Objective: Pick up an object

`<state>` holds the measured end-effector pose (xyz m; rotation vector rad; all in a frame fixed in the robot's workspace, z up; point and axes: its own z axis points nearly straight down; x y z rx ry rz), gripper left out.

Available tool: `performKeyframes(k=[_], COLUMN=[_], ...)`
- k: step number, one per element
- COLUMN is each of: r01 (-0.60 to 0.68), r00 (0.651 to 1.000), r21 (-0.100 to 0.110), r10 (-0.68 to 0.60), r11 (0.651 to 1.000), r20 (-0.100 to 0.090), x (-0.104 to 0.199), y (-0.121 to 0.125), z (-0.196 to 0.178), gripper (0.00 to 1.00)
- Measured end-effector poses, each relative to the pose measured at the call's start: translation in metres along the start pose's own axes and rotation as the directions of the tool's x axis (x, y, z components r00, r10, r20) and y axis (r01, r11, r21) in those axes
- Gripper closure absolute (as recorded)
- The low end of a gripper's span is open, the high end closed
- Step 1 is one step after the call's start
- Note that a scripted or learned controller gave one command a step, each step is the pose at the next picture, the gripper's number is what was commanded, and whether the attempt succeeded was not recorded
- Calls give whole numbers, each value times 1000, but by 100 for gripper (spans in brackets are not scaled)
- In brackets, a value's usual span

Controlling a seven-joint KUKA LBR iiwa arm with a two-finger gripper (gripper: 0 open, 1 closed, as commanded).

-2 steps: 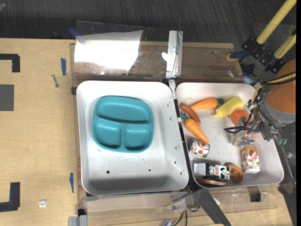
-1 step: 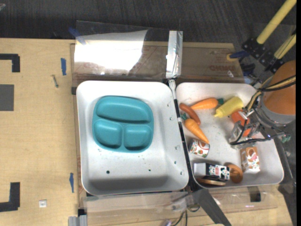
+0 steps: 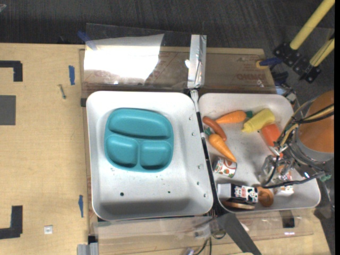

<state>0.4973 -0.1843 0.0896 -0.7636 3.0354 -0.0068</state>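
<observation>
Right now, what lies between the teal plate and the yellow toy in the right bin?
In the camera view, between the teal plate and the yellow toy come the two bins' adjoining rims, then a carrot and a red piece beside it.

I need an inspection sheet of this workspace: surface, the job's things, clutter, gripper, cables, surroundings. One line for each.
Surface: two white bins side by side, left bin and right bin, on a wooden bench.
Job's things: in the right bin, two carrots, a yellow piece, an orange-red piece, a small printed cup, a black and white carton.
Clutter: teal divided tray in the left bin.
Gripper: gripper low over the right bin's right side; nothing seen held.
Cables: dark cables looped around the wrist.
Surroundings: clear plastic sheet behind the bins; yellow poles at upper right.
</observation>
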Motion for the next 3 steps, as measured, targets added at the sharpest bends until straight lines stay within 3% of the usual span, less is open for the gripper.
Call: performKeyframes(k=[1,2,3], r01=[-18,-24,349], r00=[1000,1000,937], r21=[-1,1,0], r10=[18,24,-349], r11=[1000,1000,937], r20=[2,3,0], x=[-66,-85,-58], y=[29,7,-8], z=[-89,0,1], gripper=[100,100,100])
